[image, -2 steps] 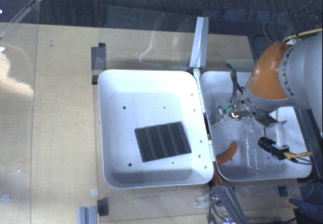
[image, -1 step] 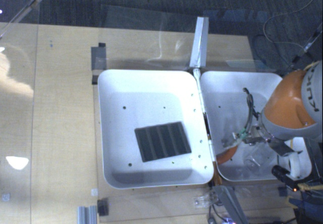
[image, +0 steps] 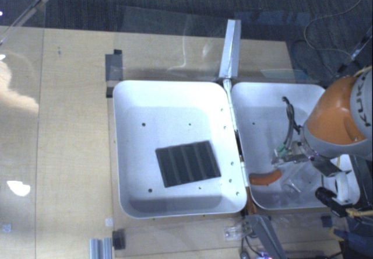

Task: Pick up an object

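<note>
In the right shallow white bin (image: 256, 106) an orange sausage-shaped object (image: 265, 178) is seen lying flat on the floor, near the left wall and the near edge. Its long axis is laid almost left to right. The gripper (image: 289, 156) is placed just above and to the right of it; the state of its closing cannot be told. Nothing is judged as lifted yet, so the grasp and the lift are left. A dark ribbed rectangular mat (image: 187, 163) is seen in the left white bin (image: 134, 100).
</note>
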### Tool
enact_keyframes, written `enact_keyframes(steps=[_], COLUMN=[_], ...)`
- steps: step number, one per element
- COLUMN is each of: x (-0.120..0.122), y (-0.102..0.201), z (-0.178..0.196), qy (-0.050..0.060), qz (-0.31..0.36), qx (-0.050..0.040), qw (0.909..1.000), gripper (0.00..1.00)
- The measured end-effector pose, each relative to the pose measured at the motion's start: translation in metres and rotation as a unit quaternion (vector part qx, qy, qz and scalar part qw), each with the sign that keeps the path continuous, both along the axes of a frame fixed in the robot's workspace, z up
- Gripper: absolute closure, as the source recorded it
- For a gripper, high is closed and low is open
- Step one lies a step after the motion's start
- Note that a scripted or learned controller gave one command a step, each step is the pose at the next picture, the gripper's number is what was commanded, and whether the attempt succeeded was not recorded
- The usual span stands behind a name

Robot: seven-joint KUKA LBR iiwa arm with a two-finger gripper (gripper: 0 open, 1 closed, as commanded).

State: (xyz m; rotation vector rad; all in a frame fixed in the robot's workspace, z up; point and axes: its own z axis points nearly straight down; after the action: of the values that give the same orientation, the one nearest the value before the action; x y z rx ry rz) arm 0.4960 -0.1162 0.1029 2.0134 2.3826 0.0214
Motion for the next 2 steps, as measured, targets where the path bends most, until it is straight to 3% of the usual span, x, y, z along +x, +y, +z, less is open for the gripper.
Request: enact_keyframes(steps=[1, 2], x=[0.0, -0.003], y=[0.0, 0.024], z=[0.0, -0.012], qy=[0.0, 0.003], qz=[0.0, 0.063], qx=[0.0, -0.0019], qw=[1.0, 0.998], gripper=[0.0, 0.0])
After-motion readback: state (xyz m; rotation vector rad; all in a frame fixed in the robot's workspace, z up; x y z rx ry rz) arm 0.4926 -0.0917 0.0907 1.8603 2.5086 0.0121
